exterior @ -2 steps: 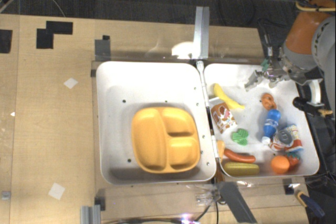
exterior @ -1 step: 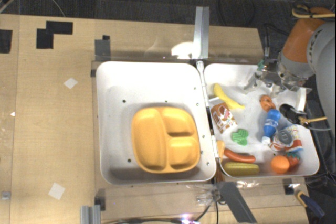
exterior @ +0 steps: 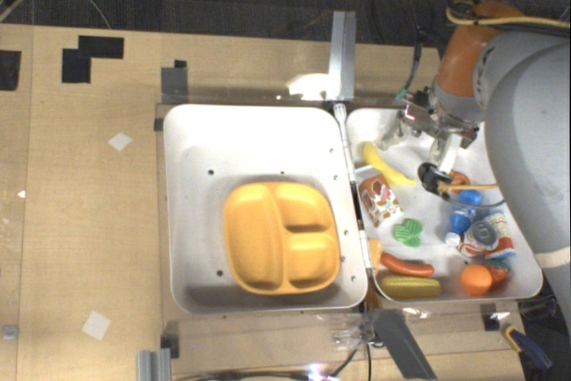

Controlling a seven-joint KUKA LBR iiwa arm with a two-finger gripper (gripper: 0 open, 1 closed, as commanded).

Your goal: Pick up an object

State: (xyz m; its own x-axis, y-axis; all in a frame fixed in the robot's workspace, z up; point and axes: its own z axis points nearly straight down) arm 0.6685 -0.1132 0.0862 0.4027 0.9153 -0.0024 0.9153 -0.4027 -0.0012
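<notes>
Progress looks slight from here: nothing is lifted. The gripper [exterior: 426, 135] hangs low over the far end of the right bin [exterior: 362, 126], near the banana [exterior: 385, 165] (open or closed, I cannot tell, and I see nothing in its grasp). The sausage [exterior: 407, 264], the orange [exterior: 476, 279] and the rest lie in that bin. Grasp and lift remain, I judge.

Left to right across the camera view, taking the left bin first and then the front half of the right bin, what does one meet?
Yellow divided plate → green toy → orange ball. The sausage, the pickle and the blue items overlap these sideways and are left out.
</notes>
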